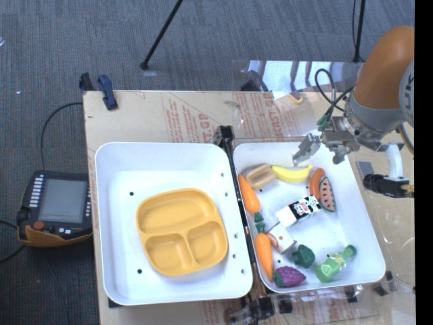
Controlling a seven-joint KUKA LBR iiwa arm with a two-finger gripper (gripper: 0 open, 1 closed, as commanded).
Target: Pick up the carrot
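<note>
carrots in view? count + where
2. One orange carrot lies along the left wall of the right white bin, near the middle. The other orange carrot lies further down that wall, beside the purple grapes. More could hide under the toys.

Even overhead light, soft shadows, glare on white bins [108, 181], slightly soft focus

Floor: dark grey carpet [81, 26] with a fine ribbed texture. Two thin black stand legs [166, 29] cross it at top centre, another pole [360, 19] at top right. Handheld control pendant [57, 207] lies on the carpet at left, its black cable [51, 124] looping upward.
</note>
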